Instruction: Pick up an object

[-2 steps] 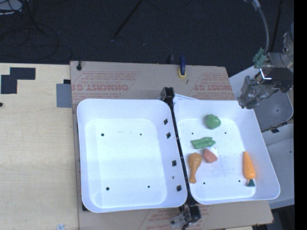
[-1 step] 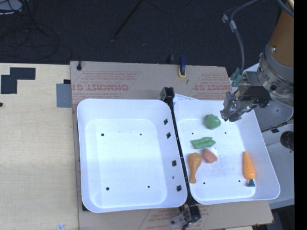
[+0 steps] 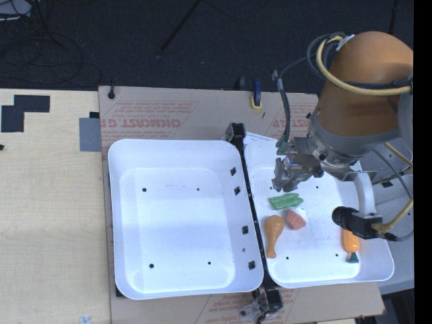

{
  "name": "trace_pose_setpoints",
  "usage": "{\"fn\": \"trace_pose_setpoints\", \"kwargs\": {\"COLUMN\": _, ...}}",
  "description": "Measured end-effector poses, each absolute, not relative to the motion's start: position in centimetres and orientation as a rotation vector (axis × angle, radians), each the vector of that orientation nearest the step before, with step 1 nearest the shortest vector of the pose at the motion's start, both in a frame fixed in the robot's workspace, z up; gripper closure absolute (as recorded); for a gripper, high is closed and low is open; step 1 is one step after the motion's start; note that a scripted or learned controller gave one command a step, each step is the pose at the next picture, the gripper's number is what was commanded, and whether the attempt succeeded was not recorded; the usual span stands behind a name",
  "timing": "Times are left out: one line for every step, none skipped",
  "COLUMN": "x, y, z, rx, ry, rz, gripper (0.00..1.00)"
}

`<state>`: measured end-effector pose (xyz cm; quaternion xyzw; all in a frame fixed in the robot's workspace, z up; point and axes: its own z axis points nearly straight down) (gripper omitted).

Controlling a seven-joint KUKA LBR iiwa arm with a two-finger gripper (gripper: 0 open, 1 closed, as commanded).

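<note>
Where cardboard (image 3: pixel 162 117) reads CHEMCRAFT mirrored, hand (image 3: pixel 287 178) above green piece (image 3: pixel 285 200), grip state unclear

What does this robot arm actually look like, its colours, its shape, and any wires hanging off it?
The arm is bulky and rounded: a big orange dome-like section sits above a grey metal wrist. Black and pale cables loop over the top of the orange part, and a dark hose runs down its left side. At the end sits a small dark grey metal gripper, blocky and mechanical-looking, much narrower than the arm that carries it.
</note>
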<state>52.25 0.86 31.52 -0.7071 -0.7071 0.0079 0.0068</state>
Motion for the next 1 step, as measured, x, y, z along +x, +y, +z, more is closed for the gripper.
{"fn": "trace_pose_setpoints", "kwargs": {"x": 54.50, "y": 2.36, "z": 45.77, "rx": -2.225, "ry": -2.230, "rz": -0.015, "gripper": 1.00}}
